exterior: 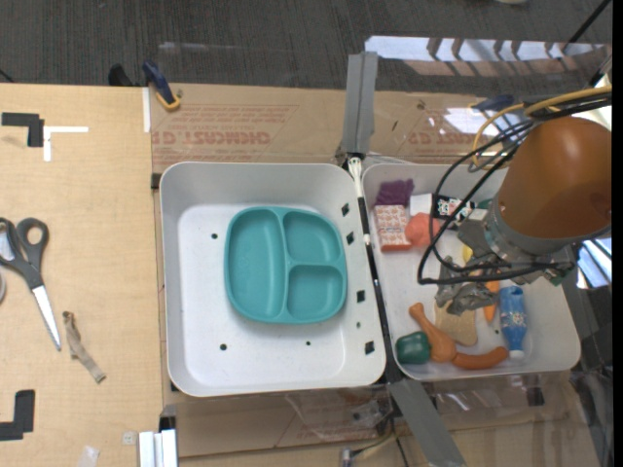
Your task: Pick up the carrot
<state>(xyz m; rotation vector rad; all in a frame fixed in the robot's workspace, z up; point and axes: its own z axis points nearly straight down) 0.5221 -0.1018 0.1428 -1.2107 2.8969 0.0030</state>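
Gripper [474, 295]: it hangs low over the right bin, under the arm's big orange band; its dark parts are tangled with cables, and I cannot tell how it stands or if it has anything in it.
Arm [555, 178]: it comes in from the right and covers the middle and far right part of the right bin.
Carrot [481, 359]: orange and long, it lies in the near part of the right bin, close to the near wall, a little nearer than the gripper. It rests on the bin floor.
Things beside the carrot: a tan toy shaped like a chicken leg [436, 332] lies just to its left, touching it as far as I can see; a dark green round item [413, 348] is at the near left corner; a pale flat piece like bread [461, 330] lies between the gripper and the carrot.
Blue bottle [513, 321]: it lies to the right of the gripper, close to the carrot's right end.
Far part of the right bin [389, 290]: a purple item [395, 193], a small red and white packet [393, 227] and a salmon-pink round thing [421, 230].
Left bin [190, 290]: it holds a teal tray with three compartments [286, 265], lying flat in the middle.
Bench, left side: scissors [31, 272] with grey handles lie on the wood, well apart from both bins.
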